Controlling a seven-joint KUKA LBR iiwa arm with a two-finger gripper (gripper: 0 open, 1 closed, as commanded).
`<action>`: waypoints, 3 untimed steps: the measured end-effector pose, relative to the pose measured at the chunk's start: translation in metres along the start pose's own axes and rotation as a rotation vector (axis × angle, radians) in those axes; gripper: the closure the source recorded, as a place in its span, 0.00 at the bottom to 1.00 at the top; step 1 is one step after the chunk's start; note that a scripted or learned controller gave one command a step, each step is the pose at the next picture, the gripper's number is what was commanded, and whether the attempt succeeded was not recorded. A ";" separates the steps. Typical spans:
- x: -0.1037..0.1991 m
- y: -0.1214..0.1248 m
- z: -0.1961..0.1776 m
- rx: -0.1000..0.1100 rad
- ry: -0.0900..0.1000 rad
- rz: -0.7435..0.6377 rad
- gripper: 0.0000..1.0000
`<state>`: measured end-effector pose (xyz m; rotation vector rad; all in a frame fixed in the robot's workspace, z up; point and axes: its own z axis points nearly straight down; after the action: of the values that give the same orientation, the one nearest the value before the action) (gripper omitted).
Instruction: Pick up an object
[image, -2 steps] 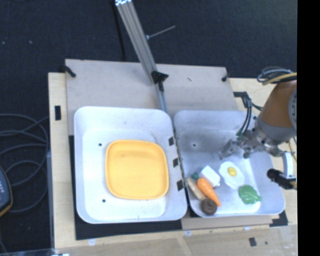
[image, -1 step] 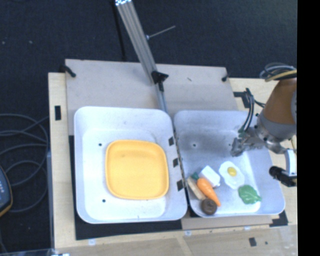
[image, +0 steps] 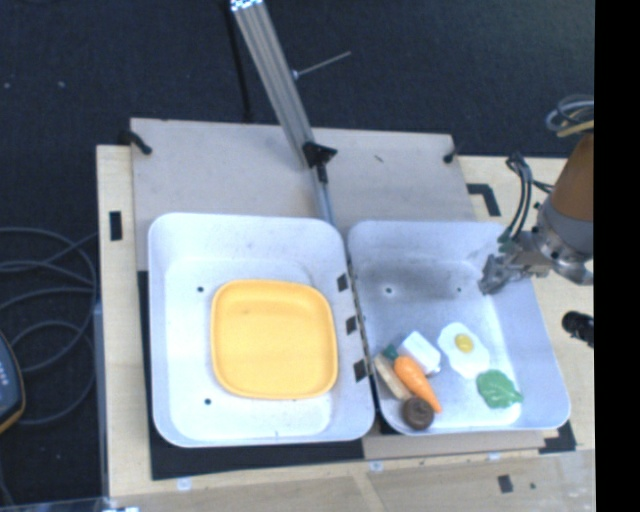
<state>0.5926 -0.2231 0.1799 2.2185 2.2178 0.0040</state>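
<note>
Camera view: nearest, the carrot lies slantwise in the right bin beside the fried egg. Farther back, the gripper hangs over the bin's right rim, holding nothing visible; its opening can't be judged.

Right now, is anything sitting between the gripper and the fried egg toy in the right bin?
Nothing visible. The gripper hangs over bare bin floor in the right bin, and the fried egg lies just below it in the view; the green piece sits beyond the egg.

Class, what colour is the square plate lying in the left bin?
The plate is yellow-orange, plain with no pattern, seen best in the camera view from above.
</note>
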 end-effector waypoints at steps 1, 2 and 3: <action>-0.001 0.006 -0.044 0.000 0.000 0.000 1.00; -0.002 0.007 -0.093 0.000 0.000 0.000 1.00; 0.050 0.003 -0.097 0.003 0.002 -0.003 1.00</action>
<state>0.5953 -0.1732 0.2766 2.2176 2.2237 0.0022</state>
